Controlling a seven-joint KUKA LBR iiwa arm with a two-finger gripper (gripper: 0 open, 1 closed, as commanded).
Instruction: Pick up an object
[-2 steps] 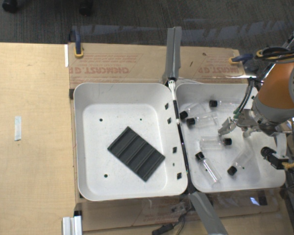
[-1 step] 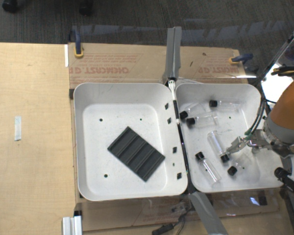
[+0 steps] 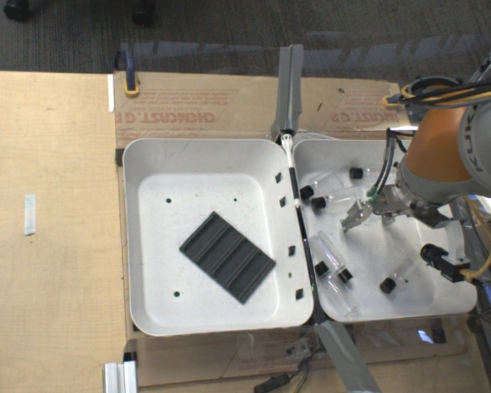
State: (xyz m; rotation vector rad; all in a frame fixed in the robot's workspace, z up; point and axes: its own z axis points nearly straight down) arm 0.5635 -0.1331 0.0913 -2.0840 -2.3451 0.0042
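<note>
Dark carpet runs behind a pale wooden bench, where cardboard sheets lie under two shallow white bins set side by side. Of the things I could lift, the nearest are in the right bin (image 3: 466, 305): a clear plastic tube with a black cap (image 3: 333, 262) lies near that bin's left wall, its long axis running diagonally from upper left to lower right, and small black caps (image 3: 387, 285) are scattered around it. My gripper (image 3: 356, 217) hangs over the middle of this same bin, its metal tips pointing left and slightly down, and nothing sits between them; whether they stand wide or narrow I cannot tell from this angle. The tube lies just below and a little left of those tips, so I judge the coming move would be a short drop toward the bin floor, with my tips turned across the tube's slanted length. My grey arm with its orange band (image 3: 442, 150) reaches in from the right edge, cables looping above it. Farther out, the left bin (image 3: 143, 301) holds a flat dark ribbed panel (image 3: 227, 257), lying diagonally and well apart from my gripper. A small pale strip (image 3: 29, 215) rests on the bare wood at far left.
</note>
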